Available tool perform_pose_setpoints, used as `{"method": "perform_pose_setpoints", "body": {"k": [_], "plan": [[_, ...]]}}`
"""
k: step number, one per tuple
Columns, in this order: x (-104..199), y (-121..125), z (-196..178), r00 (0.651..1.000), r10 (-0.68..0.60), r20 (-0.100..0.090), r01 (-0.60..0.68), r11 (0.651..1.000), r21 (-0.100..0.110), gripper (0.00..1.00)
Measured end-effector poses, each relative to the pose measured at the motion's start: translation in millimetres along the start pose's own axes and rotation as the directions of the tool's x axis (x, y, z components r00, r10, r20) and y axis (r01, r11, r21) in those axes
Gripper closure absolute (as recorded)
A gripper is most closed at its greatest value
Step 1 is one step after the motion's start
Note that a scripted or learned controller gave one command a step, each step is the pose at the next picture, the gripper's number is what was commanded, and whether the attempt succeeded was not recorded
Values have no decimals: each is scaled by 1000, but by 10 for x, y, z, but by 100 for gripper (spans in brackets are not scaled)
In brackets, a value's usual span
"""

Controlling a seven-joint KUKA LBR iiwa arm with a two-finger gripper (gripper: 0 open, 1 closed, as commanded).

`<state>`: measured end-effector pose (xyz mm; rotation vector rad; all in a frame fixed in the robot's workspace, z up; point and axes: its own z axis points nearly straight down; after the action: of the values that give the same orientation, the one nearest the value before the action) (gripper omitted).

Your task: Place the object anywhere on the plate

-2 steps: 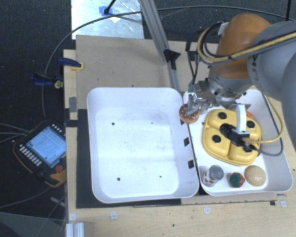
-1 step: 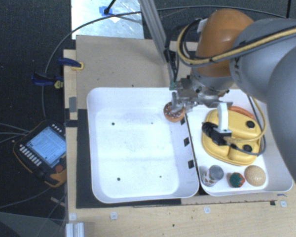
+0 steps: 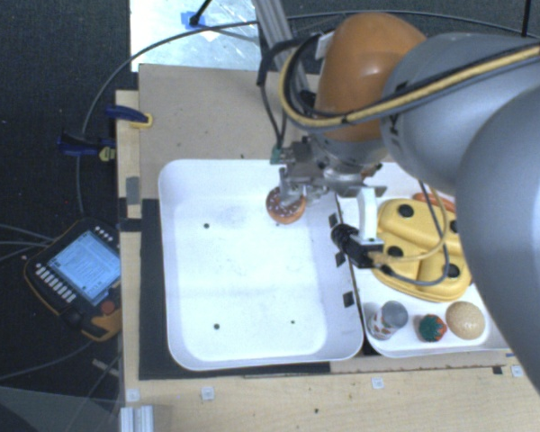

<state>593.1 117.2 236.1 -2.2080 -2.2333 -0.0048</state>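
Camera view

Bench (image 3: pixel 225 106): a brown board carried two shallow white bins side by side, seen from above at a slant.

Left bin (image 3: pixel 243 331): white, with a few small dark dots on its floor; it held one item, near its upper right corner.

Right bin (image 3: pixel 432 347): largely covered by the arm; its lower part was visible.

Arm (image 3: pixel 486 124): grey, with an orange band (image 3: pixel 364 52) above the wrist; it entered from the right and reached over the divide between the bins. Yellow and black cables ran along it.

Gripper (image 3: pixel 292 196): positioned over the upper right corner of the left bin, directly above the small round object.

Gripper state: cannot tell; the wrist body blocked the view.

Object (image 3: pixel 285 207): a small round brownish piece with a lighter patch, at the gripper tip. Whether it rested on the bin floor or was lifted could not be determined.

Plate (image 3: pixel 423 246): yellow, with dark spots, lying in the right bin and tilted; partly hidden by the arm. The object was well apart from it, in the other bin.

Other items in the right bin: a small grey-topped item (image 3: pixel 390 318), a green and red ball (image 3: pixel 431 328) and a tan egg shape (image 3: pixel 465 319), in a row along the lower edge.

Hand controller (image 3: pixel 81 273): orange and black with a lit screen, on the dark floor left of the bench.

Clamps (image 3: pixel 117 129): blue and yellow, at the bench's left edge.
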Motion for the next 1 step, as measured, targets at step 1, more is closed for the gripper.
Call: {"method": "perform_pose_setpoints", "body": {"k": [1], "plan": [[475, -38, -16, 1000, 1, 0, -1, 1000, 0, 100]]}}
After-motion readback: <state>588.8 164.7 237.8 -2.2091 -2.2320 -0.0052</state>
